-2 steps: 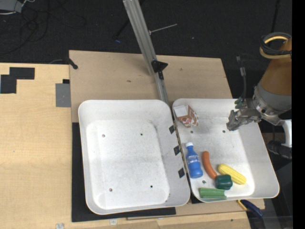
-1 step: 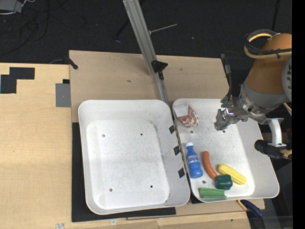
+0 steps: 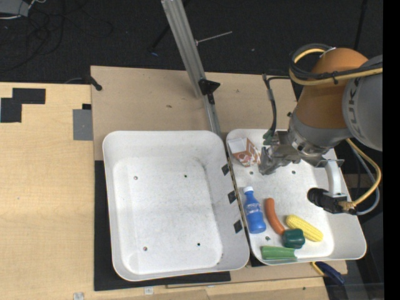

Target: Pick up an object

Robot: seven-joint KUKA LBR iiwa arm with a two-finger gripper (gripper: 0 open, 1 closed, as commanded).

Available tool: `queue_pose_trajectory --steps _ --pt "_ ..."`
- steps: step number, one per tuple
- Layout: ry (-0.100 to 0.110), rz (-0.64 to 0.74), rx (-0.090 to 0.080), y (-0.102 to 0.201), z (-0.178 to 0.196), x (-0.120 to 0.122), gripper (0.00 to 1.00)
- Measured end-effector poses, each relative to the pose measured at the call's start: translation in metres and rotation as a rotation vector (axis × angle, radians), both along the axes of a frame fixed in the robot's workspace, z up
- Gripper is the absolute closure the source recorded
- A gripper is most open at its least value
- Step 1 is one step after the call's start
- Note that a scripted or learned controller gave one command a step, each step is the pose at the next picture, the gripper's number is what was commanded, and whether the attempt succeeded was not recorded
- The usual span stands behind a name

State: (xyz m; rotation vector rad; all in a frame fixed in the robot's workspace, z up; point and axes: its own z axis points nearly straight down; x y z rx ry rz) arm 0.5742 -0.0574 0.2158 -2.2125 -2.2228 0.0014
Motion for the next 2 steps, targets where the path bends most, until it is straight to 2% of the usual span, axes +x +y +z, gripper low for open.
queue_pose_trajectory --steps 1,2 --pt "0.001 -0.001 -0.001 0.048 -0.003 -0.01 1.0" --pt "-0.002 0.0 -0.001 0.103 0.011 -0.01 1.0"
